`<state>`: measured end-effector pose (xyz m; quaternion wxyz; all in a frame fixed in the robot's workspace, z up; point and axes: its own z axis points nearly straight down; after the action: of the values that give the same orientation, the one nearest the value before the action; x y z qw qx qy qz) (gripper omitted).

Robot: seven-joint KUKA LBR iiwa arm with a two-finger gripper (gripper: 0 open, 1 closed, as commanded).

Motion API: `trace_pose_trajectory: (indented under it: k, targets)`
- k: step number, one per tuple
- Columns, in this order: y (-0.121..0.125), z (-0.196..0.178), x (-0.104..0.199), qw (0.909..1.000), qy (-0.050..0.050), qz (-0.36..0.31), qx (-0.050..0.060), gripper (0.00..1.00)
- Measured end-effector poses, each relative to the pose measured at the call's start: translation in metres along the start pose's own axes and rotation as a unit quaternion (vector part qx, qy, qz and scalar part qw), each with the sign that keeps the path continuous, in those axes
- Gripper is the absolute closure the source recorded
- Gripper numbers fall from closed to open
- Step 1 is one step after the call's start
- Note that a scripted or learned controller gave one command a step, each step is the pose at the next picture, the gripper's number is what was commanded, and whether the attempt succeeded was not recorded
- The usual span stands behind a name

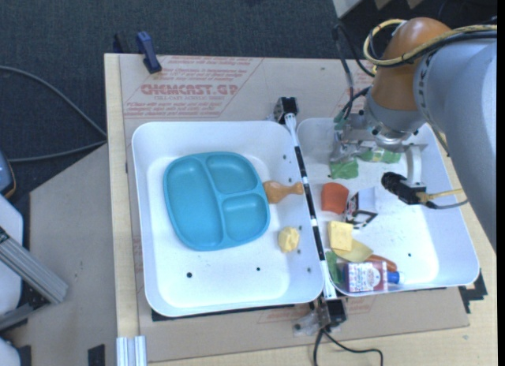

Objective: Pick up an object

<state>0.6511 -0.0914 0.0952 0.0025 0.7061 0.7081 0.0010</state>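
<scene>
Gripper point(357, 151) hovers over a green soft-looking object point(344, 169) at the far end of the right bin point(442, 266), just beyond the orange cup point(335, 196); probably light and squashy, best pinched across its middle, though finger spread cannot be told.

1. The bench point(197, 88) is topped with a tan board that bears red printed lettering along its far part.
2. Two shallow white bins sit directly on it, side by side and touching along their inner edges: the left bin point(158, 278) and the right bin point(442, 262).
3. A blue clamp point(147, 50) sits at the far left edge of the board.
4. Black clips point(286, 107) stand at the far and near ends of the seam between the bins.
</scene>
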Motion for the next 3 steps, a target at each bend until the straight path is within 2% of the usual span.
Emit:
trace_pose_trajectory:
  k: [1,2,3]
  targets:
    - [0.0,0.0,0.0,1.0,0.0,0.0,0.0,0.0]
    - [0.001,-0.01,0.0,1.0,0.0,0.0,-0.001,1.0]
    - [0.0,-0.01,0.0,1.0,0.0,0.0,-0.001,0.0]
